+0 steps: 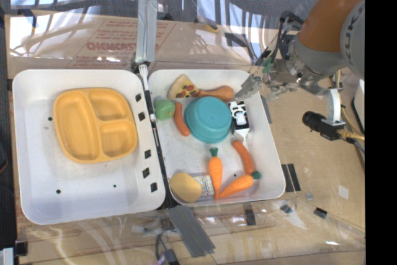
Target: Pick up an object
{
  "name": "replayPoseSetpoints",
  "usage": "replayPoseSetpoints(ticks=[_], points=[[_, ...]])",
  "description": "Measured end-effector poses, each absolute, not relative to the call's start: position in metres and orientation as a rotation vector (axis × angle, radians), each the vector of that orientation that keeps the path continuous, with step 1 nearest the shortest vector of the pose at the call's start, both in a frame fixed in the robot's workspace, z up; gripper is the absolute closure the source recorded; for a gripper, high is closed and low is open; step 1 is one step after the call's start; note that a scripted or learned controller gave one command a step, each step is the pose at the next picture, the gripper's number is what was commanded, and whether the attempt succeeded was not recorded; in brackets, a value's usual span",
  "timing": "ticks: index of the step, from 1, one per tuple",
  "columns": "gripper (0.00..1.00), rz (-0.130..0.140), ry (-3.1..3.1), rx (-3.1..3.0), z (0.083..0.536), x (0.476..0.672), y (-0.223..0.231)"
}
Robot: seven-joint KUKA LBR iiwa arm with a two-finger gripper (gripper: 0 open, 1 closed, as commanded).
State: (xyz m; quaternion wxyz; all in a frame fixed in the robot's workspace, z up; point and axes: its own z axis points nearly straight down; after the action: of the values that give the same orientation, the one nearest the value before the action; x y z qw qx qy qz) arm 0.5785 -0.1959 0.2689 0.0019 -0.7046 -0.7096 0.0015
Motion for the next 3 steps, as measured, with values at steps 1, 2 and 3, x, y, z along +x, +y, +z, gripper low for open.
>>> replayPoseSetpoints(ticks=[1,2,3], points=[[0.00,0.010,-2.043,-2.375,0.179,0.587,-0.165],[0.00,-0.033,-1.908,-2.525,0.119,0.622,-0.118],[0.00,-0.033,-2.359,-2.146,0.114,0.601,-0.118]])
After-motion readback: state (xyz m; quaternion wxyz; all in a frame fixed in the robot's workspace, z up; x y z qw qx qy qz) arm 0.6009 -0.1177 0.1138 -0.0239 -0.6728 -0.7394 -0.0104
